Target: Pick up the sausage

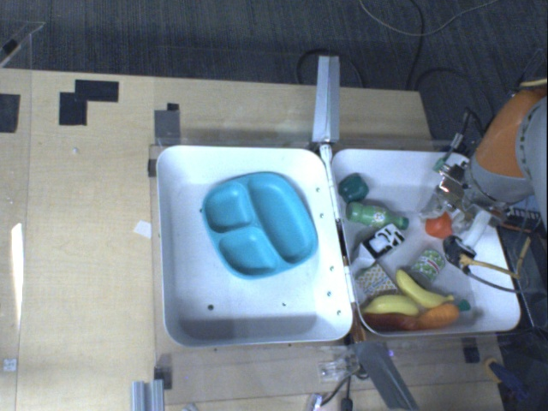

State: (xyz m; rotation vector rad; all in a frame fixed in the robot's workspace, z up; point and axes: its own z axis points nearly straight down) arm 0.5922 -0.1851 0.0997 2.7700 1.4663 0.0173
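Dark red-brown toy sausage [396, 321] is seen lying at the near edge of the right white bin [505, 315], untouched.

It is judged light, stiff and smooth plastic, likely to slip, so a grasp across its middle is suggested; it is wedged against the bin's front wall, touching the yellow toy banana [411, 298] and the orange toy carrot [438, 314], leaving little open room. The gripper [452, 197] hovers well apart at the far right; its jaw state cannot be told.
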